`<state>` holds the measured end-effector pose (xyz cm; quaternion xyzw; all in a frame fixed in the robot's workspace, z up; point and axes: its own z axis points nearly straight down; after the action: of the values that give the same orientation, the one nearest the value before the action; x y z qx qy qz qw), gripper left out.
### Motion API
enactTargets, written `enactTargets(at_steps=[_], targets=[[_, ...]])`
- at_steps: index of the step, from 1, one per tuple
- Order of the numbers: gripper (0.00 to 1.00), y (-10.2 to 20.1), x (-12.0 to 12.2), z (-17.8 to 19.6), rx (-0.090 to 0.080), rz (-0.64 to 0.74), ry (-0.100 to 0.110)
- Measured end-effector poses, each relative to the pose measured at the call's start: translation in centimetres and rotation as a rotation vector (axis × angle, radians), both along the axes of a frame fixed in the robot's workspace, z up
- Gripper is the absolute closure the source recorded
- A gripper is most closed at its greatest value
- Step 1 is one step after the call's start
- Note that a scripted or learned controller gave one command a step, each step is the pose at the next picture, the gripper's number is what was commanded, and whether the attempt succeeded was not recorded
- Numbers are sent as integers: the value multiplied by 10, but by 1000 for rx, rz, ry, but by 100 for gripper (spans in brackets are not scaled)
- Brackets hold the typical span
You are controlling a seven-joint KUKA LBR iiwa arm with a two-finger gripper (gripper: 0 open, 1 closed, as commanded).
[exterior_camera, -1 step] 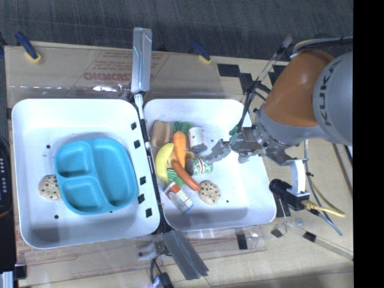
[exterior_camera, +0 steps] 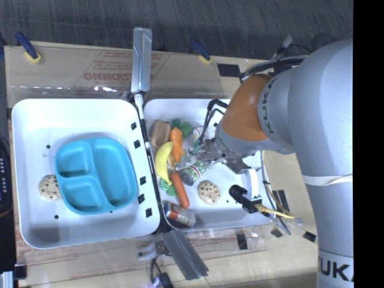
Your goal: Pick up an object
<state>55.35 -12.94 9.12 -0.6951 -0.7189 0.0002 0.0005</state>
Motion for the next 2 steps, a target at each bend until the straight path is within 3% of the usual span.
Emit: enactTargets(at_steps=[1,2], targets=[[100,-1,0,8,0,3,4],[100,18,-25,33,3,97,6]])
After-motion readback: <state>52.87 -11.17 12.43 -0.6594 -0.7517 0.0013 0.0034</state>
